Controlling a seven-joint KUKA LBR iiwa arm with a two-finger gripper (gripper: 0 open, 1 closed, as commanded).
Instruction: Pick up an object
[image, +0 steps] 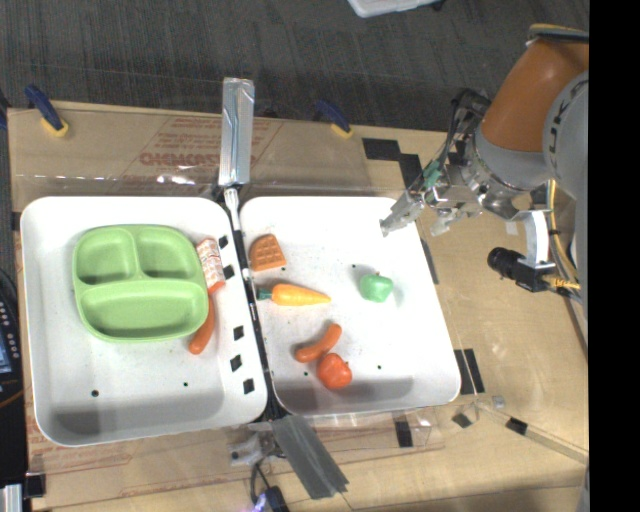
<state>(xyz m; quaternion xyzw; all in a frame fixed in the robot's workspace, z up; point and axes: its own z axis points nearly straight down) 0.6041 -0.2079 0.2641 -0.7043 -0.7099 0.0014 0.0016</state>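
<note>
**Op:** From the camera view, my gripper (398, 218) hangs over the top right corner of the right bin (420, 375), nothing between its fingers. At this slant I can't tell whether they're spread or pressed together.

**Spotter:** What's within reach?

**Op:** Nearest is the green pepper (376, 288), a short way below the fingers and slightly left. Farther left and lower lies the carrot (293, 295), with the bread slice (266, 252) above it by the divider. Lowest are the sausage (318, 342) and the tomato (335, 372), touching or nearly so.

**Spotter:** And the other bin?

**Op:** The left bin (45, 400) is well apart from the fingers. It holds a green tray (140, 282), a small can (209, 261) at the tray's right edge and a second sausage (203, 331) under that.

**Spotter:** Risks?

**Op:** I'd judge the pepper the likely target, but it's rounded and smooth, so an off-centre closing could squirt it sideways. The fingers sit near the bin's rim, so a straight drop here may strike the wall. Going for the sausage, I might nudge the tomato away or catch both.
</note>
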